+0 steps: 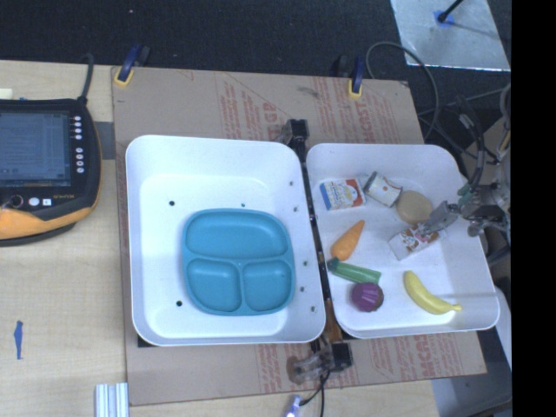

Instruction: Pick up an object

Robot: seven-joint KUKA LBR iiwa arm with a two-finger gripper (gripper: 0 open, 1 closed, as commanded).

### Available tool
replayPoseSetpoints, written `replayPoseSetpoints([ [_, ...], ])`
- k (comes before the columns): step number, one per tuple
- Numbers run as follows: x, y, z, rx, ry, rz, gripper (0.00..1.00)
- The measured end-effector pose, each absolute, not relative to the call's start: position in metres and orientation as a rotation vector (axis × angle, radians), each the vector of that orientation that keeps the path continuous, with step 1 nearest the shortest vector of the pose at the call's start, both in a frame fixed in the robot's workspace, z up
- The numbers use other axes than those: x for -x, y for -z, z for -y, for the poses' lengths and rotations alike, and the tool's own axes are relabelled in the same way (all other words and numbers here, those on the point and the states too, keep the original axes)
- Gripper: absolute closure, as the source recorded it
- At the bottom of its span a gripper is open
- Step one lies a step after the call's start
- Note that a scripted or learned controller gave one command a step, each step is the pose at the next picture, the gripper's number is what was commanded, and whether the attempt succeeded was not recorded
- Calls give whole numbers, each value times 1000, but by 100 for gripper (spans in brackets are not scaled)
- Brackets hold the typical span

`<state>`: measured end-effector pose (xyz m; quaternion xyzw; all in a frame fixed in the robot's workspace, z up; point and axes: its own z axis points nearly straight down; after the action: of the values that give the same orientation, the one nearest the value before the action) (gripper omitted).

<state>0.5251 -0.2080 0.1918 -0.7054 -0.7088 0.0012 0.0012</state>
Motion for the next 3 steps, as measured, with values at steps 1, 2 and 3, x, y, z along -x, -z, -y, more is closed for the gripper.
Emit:
replayPoseSetpoints([
  [1,-565,-93,211,2210,-6,2228,0],
  [2,-615,-95,159,2212,-5,2228,0],
  [3,-654,-94,121,2217,-6,2222,0],
])
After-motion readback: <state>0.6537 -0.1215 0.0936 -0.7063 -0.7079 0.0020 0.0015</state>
